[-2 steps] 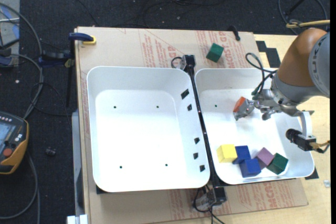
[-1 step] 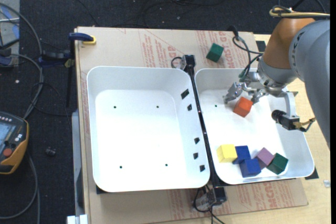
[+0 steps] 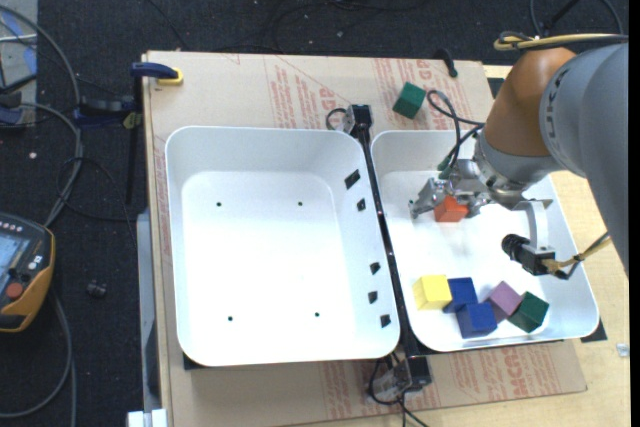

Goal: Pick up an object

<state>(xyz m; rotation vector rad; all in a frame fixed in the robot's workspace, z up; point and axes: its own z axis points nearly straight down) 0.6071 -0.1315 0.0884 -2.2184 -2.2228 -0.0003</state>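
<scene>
The jaws [image 3: 447, 202] sit in the right bin [image 3: 580, 315], clamped on an orange block [image 3: 451, 209] near the bin's middle. At the bin's six o'clock edge lie a yellow block [image 3: 432, 291], two blue blocks [image 3: 470, 305], a purple block [image 3: 504, 298] and a green block [image 3: 530, 311]. Another green block [image 3: 409, 101] rests on the table [image 3: 270, 90] at twelve o'clock of the bins.

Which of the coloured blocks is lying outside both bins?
The green block on the bench above the right bin; the yellow, blue and purple ones lie inside that bin.
</scene>
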